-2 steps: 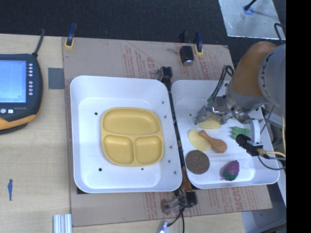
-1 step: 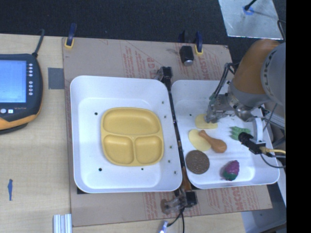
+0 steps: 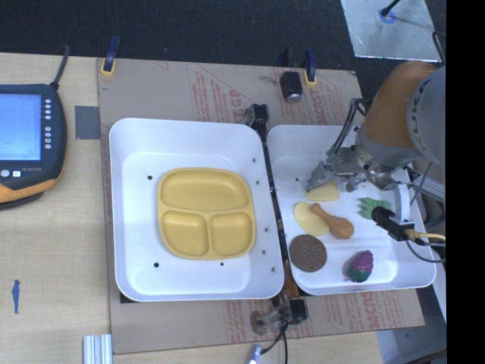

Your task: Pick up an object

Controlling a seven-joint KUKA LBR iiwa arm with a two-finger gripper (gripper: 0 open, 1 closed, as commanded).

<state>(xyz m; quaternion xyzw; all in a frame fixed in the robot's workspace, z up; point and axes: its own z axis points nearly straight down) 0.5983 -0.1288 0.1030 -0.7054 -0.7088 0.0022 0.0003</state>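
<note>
Over right bin: pincer (image 3: 324, 176), finger state hidden, cannot tell.
Below it: pale yellow flat piece (image 3: 326, 193), touching.
Six o'clock: brown drumstick (image 3: 332, 221), round brown patty (image 3: 308, 252).
Right wall: green leafy toy (image 3: 373, 205).

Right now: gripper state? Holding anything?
Gripper: low in the right bin, above the pale yellow piece. Open or closed cannot be told, and nothing can be seen held.

The arm (image 3: 402, 112) hides the right bin's (image 3: 303, 279) far corner, and its tool (image 3: 333, 174) partly covers a pale yellow piece (image 3: 326, 194).
</note>
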